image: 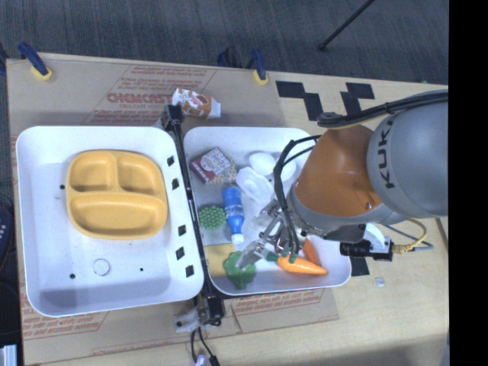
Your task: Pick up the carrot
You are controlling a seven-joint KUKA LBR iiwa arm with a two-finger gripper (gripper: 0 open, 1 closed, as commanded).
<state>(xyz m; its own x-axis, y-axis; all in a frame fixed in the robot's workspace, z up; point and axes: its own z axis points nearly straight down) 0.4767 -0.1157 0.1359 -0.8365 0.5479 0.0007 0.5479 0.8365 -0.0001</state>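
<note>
Right bin, front corner: pincer [255, 256] reaching down among crowded goods.
Carrot [300, 265] is lying against the front wall of the right bin [286, 287], just beside the pincer; how wide the pincer is standing, and whether it is gripping anything, cannot be told. Green broccoli piece [239, 270] is sitting just left, blue bottle [232, 209] behind. Risk: pincer is likely closing on broccoli instead, or nudging carrot against the wall. Yellow tray [117, 192] is resting in the left bin [38, 227].

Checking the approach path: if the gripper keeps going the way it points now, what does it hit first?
Probably the broccoli: the gripper points down-left with its tip right at it. The carrot lies to the tip's right, off that line. Depth is unclear from this view.
</note>
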